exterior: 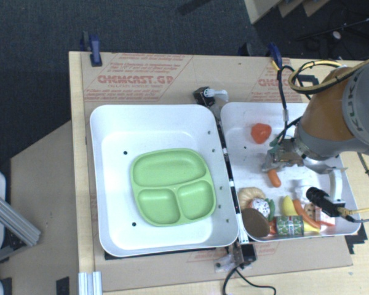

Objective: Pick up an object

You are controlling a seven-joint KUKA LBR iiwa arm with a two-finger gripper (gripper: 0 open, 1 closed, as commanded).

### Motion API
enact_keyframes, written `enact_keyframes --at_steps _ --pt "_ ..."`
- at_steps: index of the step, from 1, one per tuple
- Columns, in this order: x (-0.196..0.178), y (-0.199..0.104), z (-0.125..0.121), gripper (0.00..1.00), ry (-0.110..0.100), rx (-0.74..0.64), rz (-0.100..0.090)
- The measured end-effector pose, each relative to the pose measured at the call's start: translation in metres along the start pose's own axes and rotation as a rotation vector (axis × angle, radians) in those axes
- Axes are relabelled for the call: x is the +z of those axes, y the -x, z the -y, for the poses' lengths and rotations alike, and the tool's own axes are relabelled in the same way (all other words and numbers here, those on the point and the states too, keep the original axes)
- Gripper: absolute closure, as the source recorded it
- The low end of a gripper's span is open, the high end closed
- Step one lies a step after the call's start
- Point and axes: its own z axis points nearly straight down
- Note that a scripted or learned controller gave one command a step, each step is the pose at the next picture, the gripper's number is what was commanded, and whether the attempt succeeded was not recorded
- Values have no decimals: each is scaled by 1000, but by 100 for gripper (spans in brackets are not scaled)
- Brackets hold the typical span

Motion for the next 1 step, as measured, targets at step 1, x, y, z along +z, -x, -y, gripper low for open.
enact_keyframes --at_steps 1 --pt "-89 -79 -20 100 -5 -10 -8"
